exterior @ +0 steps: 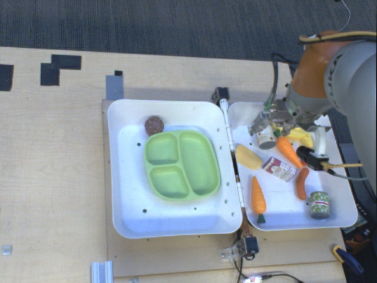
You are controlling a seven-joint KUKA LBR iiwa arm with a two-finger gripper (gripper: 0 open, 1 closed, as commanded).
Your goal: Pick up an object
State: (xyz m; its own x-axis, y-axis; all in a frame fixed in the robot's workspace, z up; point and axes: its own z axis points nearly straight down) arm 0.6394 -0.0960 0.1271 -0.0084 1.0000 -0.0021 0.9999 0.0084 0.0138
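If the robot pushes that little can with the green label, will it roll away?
Probably not at first. The can looks upright on its flat end near the corner of the right bin, so a low push should slide it. A high push might tip it, and then its round side could roll. It is small, so likely light.

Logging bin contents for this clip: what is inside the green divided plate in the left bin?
All three compartments of the green divided plate look bare. The brown round object lies outside it, on the left bin floor. Whatever is beneath the plate is covered.
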